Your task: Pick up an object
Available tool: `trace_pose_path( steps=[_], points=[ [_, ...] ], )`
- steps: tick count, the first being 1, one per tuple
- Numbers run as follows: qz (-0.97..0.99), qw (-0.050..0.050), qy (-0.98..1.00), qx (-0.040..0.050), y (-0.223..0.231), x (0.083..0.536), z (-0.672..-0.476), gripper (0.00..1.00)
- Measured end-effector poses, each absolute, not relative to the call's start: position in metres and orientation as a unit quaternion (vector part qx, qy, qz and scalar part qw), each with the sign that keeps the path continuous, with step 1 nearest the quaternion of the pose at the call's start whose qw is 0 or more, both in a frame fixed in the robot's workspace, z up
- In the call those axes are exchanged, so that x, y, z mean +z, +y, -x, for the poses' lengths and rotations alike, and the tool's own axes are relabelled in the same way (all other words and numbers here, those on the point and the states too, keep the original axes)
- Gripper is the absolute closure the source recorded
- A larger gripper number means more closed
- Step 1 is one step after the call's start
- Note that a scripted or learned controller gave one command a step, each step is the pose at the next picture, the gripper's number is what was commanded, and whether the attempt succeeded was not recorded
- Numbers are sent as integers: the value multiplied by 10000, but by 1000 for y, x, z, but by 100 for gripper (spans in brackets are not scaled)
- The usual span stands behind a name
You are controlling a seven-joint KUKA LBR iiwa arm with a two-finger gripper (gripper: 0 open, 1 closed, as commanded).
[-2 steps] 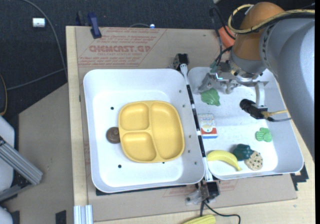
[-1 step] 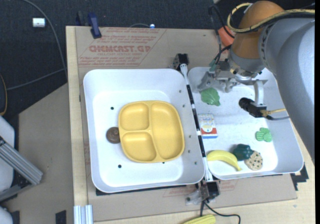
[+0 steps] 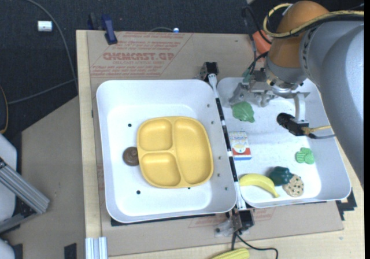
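Camera view, right bin: claw low at the far end, just above the green leafy toy, can't tell whether open or closed. Probably best to drop straight down, centre on that toy, and stay off the bin wall and the small carton nearby.

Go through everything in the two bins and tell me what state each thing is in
Tray: upright, compartments bare, left bin.
Brown disc: flat, touching tray's left edge.
Carton: lying by the divider.
Banana: lying flat, right bin.
Cookie: flat, against dark green toy.
Gripper: over the leafy green toy.
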State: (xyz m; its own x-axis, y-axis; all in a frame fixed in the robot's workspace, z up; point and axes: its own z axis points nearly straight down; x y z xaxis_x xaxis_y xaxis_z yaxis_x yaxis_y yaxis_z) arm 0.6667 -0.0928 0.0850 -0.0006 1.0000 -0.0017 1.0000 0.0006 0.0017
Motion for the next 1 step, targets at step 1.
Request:
trace_pose_path(
  steps=[1],
  points=[
    [-7070, 10, 7072, -1, -92, 85, -667, 0]
  ],
)
